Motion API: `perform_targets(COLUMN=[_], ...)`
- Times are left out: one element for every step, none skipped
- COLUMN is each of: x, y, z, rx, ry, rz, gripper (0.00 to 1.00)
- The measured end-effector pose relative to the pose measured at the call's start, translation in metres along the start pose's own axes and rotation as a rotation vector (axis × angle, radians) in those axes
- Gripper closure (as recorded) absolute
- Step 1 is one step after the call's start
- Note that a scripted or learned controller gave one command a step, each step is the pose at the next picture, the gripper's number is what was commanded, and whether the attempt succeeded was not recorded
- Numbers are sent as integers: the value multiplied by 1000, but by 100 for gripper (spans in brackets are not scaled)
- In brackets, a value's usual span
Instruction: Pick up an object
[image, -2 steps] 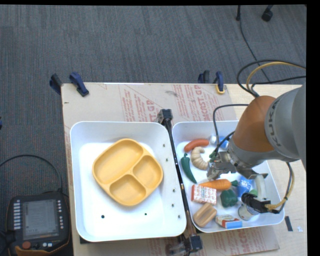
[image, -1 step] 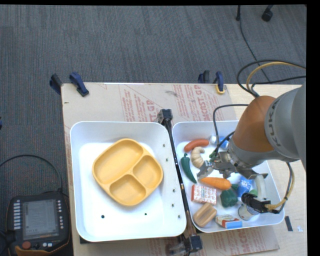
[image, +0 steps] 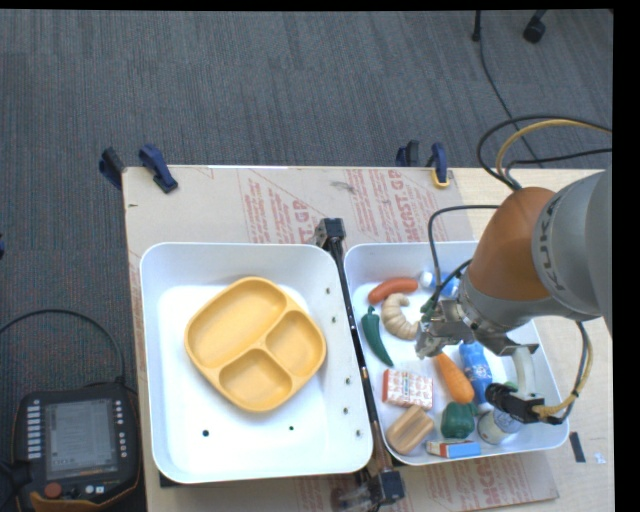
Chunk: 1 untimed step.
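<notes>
Where fingers (image: 428, 345) hover, croissant (image: 401, 318) just beside.

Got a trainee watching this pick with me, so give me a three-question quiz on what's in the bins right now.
1. True or false: the yellow divided plate lies in the same bin as the gripper.
2. Which lies closest to the gripper: A carrot, B tan block, C plate?
3. Fill in: the green pepper lies against the right bin's ____ wall.

Key: 1 false, it lies in the left bin; 2 A; 3 left.
</notes>
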<state>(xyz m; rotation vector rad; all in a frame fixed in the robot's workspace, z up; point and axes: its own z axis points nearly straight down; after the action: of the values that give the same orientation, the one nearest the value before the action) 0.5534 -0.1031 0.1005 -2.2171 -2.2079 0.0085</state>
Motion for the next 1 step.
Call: perform_targets(x=[0], y=[0], z=[0], rx=[0], ry=[0], rz=[0], gripper=[0])
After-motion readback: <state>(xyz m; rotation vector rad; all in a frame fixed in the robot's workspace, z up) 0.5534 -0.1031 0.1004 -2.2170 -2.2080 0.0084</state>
